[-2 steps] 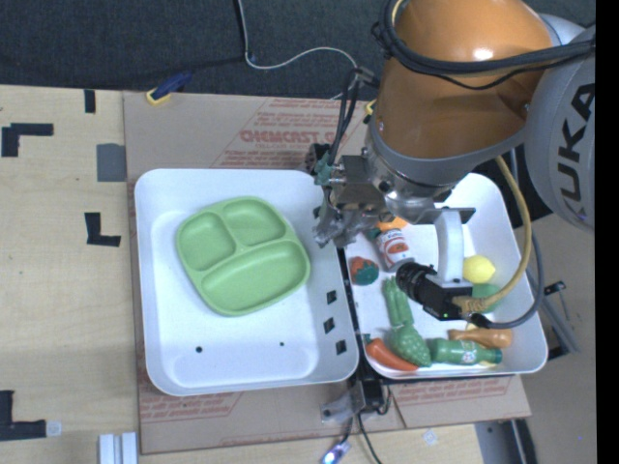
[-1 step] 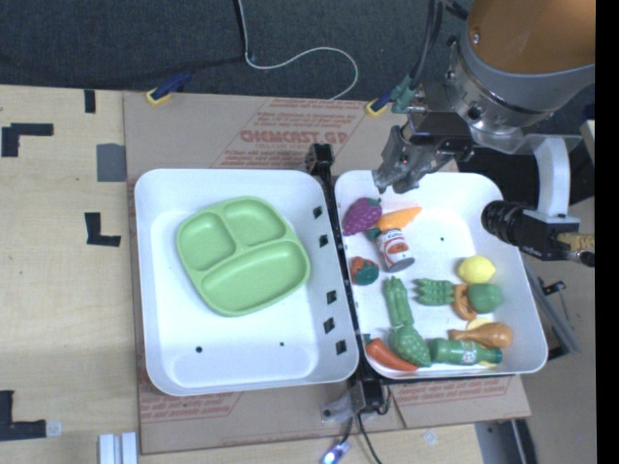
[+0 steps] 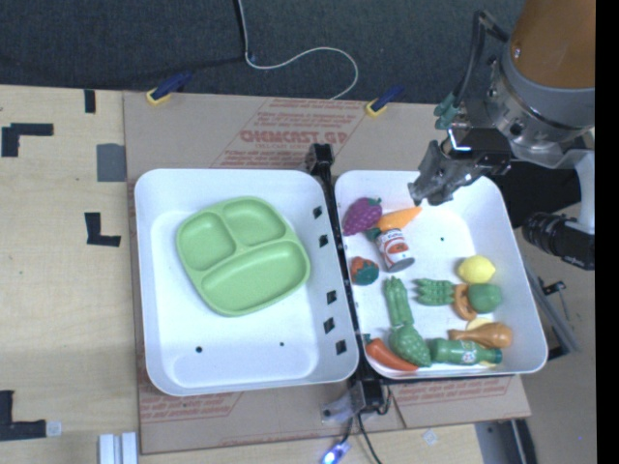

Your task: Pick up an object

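Observation:
The right bin (image 3: 503,222) holds several toy foods: purple grapes (image 3: 362,215), an orange carrot (image 3: 398,217), a small red-labelled can (image 3: 395,248), a yellow lemon (image 3: 476,269), a green lime (image 3: 486,298) and a green cucumber (image 3: 397,301). My gripper (image 3: 427,192) hangs over the bin's back part, just right of and above the carrot. Nothing shows between its dark tips.
A green divided plate (image 3: 244,254) lies in the left bin (image 3: 160,288). Along the right bin's front edge lie a green bottle (image 3: 465,354), a brown drumstick (image 3: 488,334) and a leafy green piece (image 3: 407,342). A red-and-green piece (image 3: 364,271) sits by the divider.

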{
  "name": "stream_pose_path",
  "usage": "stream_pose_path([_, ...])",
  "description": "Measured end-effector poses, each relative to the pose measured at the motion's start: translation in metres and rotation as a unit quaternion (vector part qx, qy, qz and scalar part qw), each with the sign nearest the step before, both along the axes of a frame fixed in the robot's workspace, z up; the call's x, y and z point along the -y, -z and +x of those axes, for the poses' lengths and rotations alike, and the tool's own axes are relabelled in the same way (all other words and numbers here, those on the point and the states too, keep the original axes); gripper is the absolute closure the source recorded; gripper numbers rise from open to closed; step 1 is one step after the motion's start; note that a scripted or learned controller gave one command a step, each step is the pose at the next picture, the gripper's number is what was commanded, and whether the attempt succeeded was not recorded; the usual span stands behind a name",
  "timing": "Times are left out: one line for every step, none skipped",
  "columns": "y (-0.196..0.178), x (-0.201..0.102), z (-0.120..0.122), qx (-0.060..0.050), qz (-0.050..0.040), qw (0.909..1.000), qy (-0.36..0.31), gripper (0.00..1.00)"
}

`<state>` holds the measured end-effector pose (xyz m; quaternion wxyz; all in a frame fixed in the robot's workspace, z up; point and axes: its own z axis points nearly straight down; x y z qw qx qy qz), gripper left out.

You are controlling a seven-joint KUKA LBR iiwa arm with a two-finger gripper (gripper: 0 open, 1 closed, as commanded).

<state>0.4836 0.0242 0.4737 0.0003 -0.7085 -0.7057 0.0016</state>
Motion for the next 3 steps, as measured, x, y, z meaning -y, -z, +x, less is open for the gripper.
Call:
stream_pose_path([-0.065,-0.042,0.0,0.005,0.0016,1.0,-0.005,1.0])
stream_pose_path([-0.009,-0.027,0.0,-0.002,0.0001,1.0,-0.002,1.0])
stream_pose_path([0.198,-0.024,0.014,-0.007,-0.0003,1.0,-0.002,1.0])
